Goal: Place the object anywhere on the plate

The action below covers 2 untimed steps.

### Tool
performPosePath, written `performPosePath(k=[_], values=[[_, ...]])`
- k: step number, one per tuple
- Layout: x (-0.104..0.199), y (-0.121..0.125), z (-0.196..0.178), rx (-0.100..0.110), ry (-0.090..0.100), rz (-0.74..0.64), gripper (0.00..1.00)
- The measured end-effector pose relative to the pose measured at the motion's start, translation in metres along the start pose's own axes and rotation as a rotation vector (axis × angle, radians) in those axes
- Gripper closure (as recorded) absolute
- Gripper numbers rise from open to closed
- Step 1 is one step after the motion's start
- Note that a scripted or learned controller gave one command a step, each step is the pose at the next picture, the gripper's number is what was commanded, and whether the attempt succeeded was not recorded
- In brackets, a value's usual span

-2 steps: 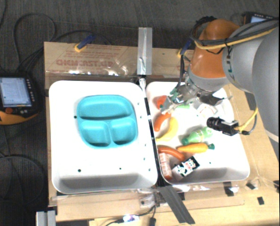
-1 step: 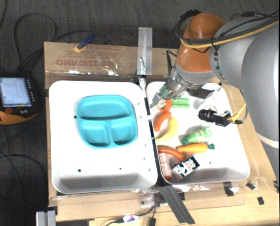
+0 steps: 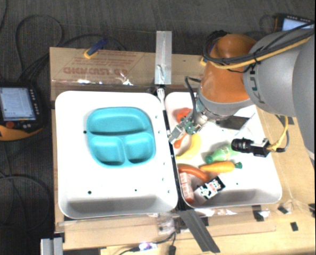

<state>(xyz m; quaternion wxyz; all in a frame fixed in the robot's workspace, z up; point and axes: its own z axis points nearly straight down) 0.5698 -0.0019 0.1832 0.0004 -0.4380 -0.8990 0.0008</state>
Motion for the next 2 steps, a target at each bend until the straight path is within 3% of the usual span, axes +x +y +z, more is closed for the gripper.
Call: performPosePath(k=[1,2], values=[[-0.012,0.015,0.0,0.0,0.001,0.278,1.0],[0.049,0.062,0.0,0.001,0.0,0.319,1.0]])
